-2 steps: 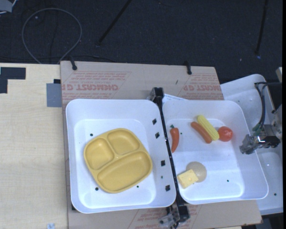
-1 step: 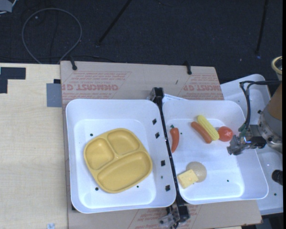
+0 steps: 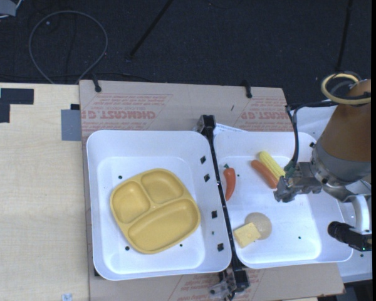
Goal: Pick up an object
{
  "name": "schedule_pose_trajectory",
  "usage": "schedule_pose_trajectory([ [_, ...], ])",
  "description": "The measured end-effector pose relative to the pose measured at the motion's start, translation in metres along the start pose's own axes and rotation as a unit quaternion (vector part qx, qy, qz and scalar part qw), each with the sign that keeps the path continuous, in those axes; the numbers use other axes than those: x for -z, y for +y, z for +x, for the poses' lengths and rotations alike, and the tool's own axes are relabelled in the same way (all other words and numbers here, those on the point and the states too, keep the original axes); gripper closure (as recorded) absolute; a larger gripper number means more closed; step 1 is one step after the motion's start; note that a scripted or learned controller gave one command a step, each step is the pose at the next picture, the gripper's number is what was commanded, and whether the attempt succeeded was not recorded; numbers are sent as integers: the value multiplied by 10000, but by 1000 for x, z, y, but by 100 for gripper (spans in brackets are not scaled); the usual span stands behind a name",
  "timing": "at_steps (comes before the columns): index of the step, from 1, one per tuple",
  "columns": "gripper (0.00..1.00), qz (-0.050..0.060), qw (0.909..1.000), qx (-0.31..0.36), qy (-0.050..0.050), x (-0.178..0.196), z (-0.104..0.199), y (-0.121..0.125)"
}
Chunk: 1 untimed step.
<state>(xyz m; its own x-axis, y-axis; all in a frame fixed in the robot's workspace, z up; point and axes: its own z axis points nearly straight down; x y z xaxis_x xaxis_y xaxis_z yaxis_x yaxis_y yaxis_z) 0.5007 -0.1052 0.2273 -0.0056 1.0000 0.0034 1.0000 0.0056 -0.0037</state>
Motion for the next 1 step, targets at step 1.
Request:
schedule_pose_trajectory([
  [1, 100, 4, 10000, -1, -1, -10, 57, 4],
])
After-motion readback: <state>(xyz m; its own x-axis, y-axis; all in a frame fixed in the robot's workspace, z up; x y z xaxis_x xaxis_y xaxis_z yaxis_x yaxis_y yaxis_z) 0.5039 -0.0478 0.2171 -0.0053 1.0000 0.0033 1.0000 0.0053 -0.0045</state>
